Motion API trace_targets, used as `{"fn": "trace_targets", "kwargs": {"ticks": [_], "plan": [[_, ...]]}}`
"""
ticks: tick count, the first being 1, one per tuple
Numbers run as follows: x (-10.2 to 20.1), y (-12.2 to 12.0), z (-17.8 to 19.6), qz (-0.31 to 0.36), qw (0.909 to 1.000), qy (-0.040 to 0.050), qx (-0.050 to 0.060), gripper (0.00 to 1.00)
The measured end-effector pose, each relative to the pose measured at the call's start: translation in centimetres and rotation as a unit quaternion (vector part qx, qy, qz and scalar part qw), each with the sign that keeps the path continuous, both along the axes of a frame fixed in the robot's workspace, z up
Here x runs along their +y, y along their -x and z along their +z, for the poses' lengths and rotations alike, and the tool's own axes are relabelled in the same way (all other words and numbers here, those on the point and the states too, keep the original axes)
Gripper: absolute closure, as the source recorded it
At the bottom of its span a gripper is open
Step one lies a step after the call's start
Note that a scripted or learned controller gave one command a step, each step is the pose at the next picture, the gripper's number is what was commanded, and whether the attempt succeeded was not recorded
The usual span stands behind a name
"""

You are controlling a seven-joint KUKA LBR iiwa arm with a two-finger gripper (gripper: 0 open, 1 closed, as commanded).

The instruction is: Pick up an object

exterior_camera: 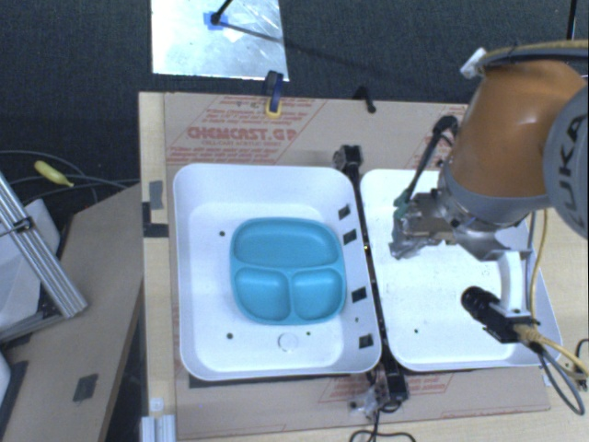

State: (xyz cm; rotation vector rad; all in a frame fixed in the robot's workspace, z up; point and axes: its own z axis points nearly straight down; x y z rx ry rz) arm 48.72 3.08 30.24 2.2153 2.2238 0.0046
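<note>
A light blue plate (287, 270) with three compartments lies flat in the middle of the left bin (198, 210). A small pale round thing (288, 342) rests on that bin's floor just in front of the plate. My gripper (406, 239) hangs over the left part of the right bin (433, 339), close to the divider between the bins and right of the plate. The grey and orange wrist (515, 136) looms above it and hides the bin's far right. Nothing can be made out in the gripper.
Black clips (357, 265) line the divider between the bins. A black cylinder with cables (490, 314) juts from the arm over the right bin's front. A blue-yellow clamp (273, 95) stands behind the bins. An aluminium frame (37, 256) stands at the left.
</note>
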Motion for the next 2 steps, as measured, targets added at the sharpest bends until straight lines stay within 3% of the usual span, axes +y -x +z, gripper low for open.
{"fn": "trace_targets", "kwargs": {"ticks": [1, 2], "plan": [[3.9, 0.1, -0.7, 0.001, 1.0, -0.0003, 0.001, 1.0], [1.8, 0.0, -1.6, -0.002, 1.0, 0.0002, 0.001, 1.0]]}}
